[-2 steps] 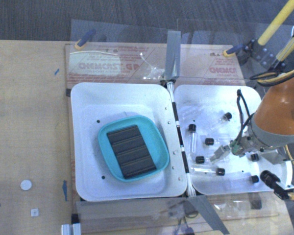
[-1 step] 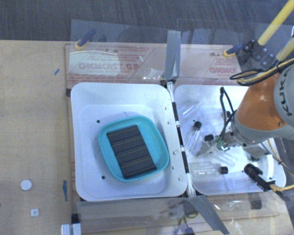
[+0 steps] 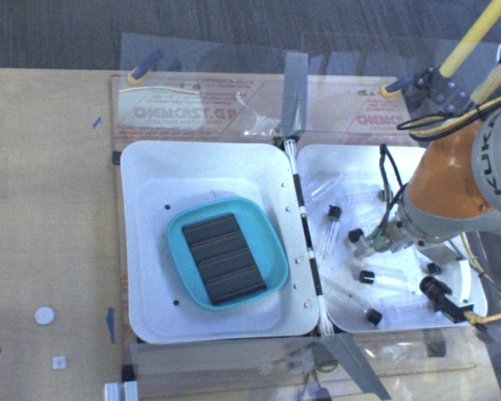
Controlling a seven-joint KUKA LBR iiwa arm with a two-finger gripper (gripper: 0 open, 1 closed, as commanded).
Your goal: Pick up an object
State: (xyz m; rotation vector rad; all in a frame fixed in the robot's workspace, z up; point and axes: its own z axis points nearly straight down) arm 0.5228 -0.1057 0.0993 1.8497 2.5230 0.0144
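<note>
**Teal tray in the left bin, arm low over the right bin**

Teal plastic marks the largest item on the desk [image 3: 42, 182]: a shallow rounded tray [image 3: 271, 245] that sits in the left bin [image 3: 142, 174], toward its lower middle. A dark ribbed block [image 3: 224, 259] lies in the tray, its long axis running from upper left to lower right, tilted a little off the bin's sides. The ribs cross its short way.

To the right, the right bin [image 3: 317, 161] touches the left one along a shared edge. Small clear tubes with black caps are scattered over its floor. One capped tube [image 3: 331, 226] stands nearly vertical in the view, cap at the top, near the dividing edge. Another tube [image 3: 382, 281] lies almost level, its black cap pointing left. A loose black cap [image 3: 372, 316] rests near the bin's lower rim.

The grey arm, with its orange band [image 3: 447, 178], reaches in from the right and hangs over the right bin. Its jaws [image 3: 369, 242] are low among the tubes, beside a black-capped piece; whether they are open or closed cannot be told, and nothing can be seen held between them.
</note>
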